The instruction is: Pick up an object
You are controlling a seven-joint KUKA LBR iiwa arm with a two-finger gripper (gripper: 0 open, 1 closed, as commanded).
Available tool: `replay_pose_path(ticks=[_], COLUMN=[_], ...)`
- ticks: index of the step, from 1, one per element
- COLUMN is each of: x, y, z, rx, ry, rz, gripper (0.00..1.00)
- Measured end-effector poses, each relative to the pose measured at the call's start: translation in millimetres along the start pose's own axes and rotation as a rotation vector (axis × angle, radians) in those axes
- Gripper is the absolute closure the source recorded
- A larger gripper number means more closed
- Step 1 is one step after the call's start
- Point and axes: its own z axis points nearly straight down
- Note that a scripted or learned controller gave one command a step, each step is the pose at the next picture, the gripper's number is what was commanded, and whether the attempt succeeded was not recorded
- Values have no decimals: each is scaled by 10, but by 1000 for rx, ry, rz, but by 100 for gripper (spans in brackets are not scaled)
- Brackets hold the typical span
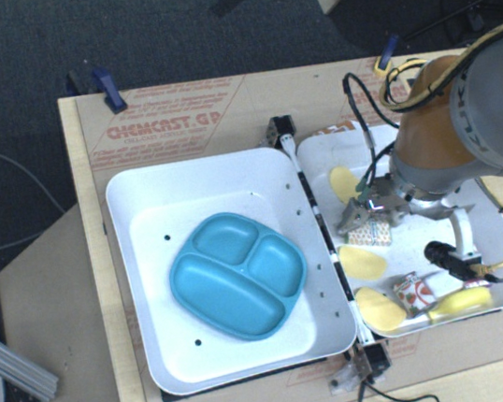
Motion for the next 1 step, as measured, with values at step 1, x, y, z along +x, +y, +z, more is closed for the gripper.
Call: replay_pose_path(ticks=[1], x=[-2], y=[-46], z=[1], rx=[0], ry=[0], rz=[0], gripper=[0])
